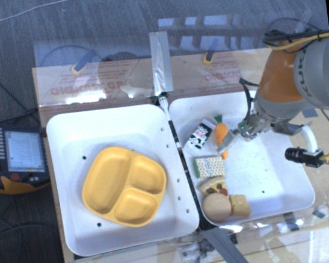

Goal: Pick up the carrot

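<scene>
The carrot (pixel 220 131) is orange with a small green top and lies in the right bin (pixel 281 184), near its upper left part. My gripper (pixel 229 139) reaches in from the right and sits low over the carrot's lower half. A grey part of it crosses the carrot, and a bit of orange shows below it. Behind the gripper, the wrist with its orange band (pixel 278 78) hangs over the bin's right side.
Beside the carrot lie a black-and-white toy (pixel 199 135), a pale green block (pixel 210 166), a toast-like slice (pixel 211 183), a brown ball (pixel 216 207) and a tan block (pixel 240 205). The left bin (pixel 63 148) holds a yellow divided plate (pixel 124 185). A control pendant (pixel 16 158) lies off the bench at left.
</scene>
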Robot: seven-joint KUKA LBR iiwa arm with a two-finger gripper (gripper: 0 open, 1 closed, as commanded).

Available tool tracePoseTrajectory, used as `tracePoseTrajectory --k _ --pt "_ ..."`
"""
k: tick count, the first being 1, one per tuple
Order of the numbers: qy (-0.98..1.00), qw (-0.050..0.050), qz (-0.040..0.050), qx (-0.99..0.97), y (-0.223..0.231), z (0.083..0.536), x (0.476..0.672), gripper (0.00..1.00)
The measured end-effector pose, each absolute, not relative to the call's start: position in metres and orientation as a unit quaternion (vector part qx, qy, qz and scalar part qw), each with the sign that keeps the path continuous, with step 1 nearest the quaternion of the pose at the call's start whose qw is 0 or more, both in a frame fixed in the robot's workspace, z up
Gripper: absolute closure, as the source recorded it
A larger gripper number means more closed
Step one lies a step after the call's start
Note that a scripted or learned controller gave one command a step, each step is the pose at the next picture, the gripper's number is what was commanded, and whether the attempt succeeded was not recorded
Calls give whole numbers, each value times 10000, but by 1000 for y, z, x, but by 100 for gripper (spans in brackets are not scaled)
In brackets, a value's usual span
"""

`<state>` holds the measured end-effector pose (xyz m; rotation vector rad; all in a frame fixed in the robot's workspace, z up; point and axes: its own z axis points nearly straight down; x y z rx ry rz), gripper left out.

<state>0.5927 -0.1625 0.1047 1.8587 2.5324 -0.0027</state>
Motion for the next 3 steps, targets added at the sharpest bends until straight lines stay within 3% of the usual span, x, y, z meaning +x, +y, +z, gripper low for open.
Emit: tracePoseTrajectory --k 1,2,3 --pt "8262 51 -5 5634 -141 90 608 0" --pt "8260 66 16 5637 -140 101 610 100" --pt "8576 14 0 5143 -78 207 660 100"
